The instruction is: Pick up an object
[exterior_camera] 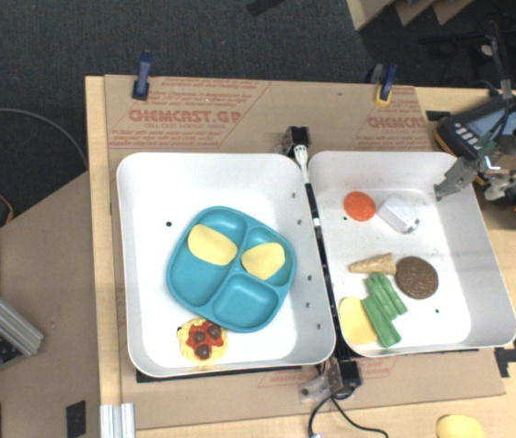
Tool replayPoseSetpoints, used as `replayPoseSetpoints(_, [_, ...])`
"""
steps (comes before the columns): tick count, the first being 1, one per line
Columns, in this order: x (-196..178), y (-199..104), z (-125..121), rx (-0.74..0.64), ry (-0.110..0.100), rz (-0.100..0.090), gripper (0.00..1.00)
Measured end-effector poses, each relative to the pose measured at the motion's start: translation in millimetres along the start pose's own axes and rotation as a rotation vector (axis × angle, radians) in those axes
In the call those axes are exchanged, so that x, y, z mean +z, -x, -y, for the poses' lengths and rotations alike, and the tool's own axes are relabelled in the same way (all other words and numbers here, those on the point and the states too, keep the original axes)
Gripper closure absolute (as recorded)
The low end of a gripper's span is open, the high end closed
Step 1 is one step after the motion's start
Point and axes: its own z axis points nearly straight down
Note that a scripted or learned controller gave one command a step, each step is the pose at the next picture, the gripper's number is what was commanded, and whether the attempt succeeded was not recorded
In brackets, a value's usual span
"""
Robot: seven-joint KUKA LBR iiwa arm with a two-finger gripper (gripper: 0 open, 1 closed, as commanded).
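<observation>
Gripper hangs at the right bin's upper right rim; whether its jaws are open or closed, cannot tell. Clear cup and orange disc lie left of it, apart.

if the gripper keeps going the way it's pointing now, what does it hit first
The gripper points down-left over the right bin's upper right rim. Continuing that way, it would probably reach the clear plastic piece first, then the orange disc. Its height is unclear, so it might meet the bin floor earlier.
</observation>
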Motion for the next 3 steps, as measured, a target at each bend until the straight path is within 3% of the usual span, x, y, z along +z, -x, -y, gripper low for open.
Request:
replayPoseSetpoints(1, [122.4,-106.2,45.5,-0.006,-0.012,-0.007,0.00])
replayPoseSetpoints(2, [89.6,-104.3,106.5,0.003,-0.006,-0.003,0.00])
replayPoseSetpoints(3, [80.6,-104.2,103.1,0.001,0.000,0.000,1.00])
